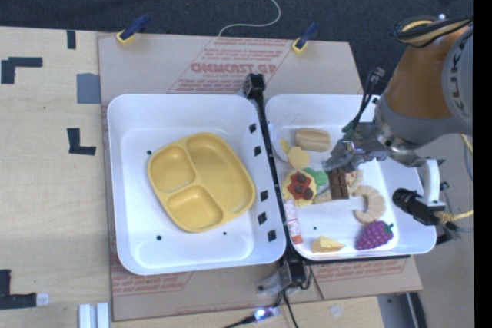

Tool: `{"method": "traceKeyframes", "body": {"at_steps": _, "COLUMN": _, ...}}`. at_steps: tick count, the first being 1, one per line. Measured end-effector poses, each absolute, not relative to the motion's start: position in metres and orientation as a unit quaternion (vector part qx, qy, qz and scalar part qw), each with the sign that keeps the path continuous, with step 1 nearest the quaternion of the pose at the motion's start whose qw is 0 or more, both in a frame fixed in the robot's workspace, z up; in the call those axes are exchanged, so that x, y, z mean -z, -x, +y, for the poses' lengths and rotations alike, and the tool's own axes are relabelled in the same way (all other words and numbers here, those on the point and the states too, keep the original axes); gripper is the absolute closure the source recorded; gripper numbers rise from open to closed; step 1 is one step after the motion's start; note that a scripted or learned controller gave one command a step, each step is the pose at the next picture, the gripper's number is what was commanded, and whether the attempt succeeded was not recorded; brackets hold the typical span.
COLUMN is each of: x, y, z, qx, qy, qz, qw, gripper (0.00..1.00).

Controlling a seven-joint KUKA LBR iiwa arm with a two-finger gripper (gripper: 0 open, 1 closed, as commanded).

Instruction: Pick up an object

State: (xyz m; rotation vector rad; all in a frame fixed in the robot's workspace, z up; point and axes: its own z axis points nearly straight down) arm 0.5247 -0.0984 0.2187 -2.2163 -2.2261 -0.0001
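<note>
My claw (pixel 340 160) hangs over the chocolate bar (pixel 338 184) in the right bin (pixel 400 246); whether it's apart or together, I cannot tell.

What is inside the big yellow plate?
The yellow plate in the left bin has three compartments, and all three look bare. Whatever lies beneath the plate is covered, so that cannot be seen.

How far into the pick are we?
Done: the gripper is down in the right bin, over the pile of toy food. In hand: nothing visibly held. Left: grasp an item and lift it. Grapes and croissant lie untouched.
</note>
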Motion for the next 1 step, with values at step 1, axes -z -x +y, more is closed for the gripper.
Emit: {"method": "traceKeyframes", "body": {"at_steps": 1, "x": -0.2289, "y": -0.5657, "z": -0.0757, "qx": 0.0006, "qy": 0.705, "qz": -0.709, "qw": -0.001, "gripper": 1.00}}
